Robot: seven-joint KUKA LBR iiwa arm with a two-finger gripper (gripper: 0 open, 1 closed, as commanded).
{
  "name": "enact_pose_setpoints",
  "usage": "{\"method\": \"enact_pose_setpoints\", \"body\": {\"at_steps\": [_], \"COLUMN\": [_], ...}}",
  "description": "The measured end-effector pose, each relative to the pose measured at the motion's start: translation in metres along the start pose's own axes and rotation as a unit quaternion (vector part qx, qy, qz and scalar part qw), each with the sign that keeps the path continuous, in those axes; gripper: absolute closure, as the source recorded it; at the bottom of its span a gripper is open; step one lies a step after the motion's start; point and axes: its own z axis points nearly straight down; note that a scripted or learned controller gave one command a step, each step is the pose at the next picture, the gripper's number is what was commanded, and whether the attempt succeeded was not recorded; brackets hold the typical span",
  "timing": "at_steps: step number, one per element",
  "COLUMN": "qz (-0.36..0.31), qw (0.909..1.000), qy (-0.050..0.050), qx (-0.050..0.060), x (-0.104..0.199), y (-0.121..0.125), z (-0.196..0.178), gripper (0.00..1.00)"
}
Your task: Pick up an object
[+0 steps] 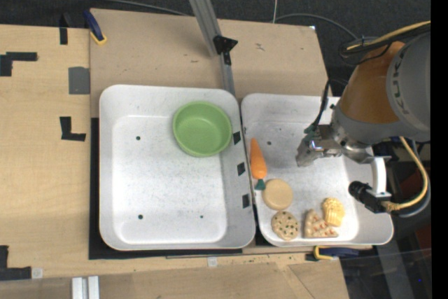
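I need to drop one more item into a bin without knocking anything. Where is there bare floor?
The left bin is bare below and left of the green bowl. In the right bin, the strip above the carrot and left of the gripper is free. Its lower edge is crowded: round biscuit, cookie, corn.

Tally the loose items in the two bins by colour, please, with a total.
Green: 1, bowl
Orange: 1, carrot
Tan or brown: 2, round bun, cookie
Yellow: 1, corn piece
Pinkish: 1, lumpy piece
Total: 6
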Motion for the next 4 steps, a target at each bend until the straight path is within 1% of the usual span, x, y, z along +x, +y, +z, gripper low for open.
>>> {"method": "enact_pose_setpoints", "body": {"at_steps": [1, 2, 3, 4], "qz": [0.0, 0.0, -0.002, -0.003], "qw": [1.0, 1.0, 1.0, 1.0], "qy": [-0.001, -0.001, 0.0, 0.001], "qx": [-0.002, -0.002, 0.002, 0.001], "x": [-0.009, -0.009, 0.04, 0.1], "y": [0.004, 0.006, 0.014, 0.027], "z": [-0.058, -0.111, -0.095, -0.098], "gripper": [1.0, 1.0, 1.0, 1.0]}}
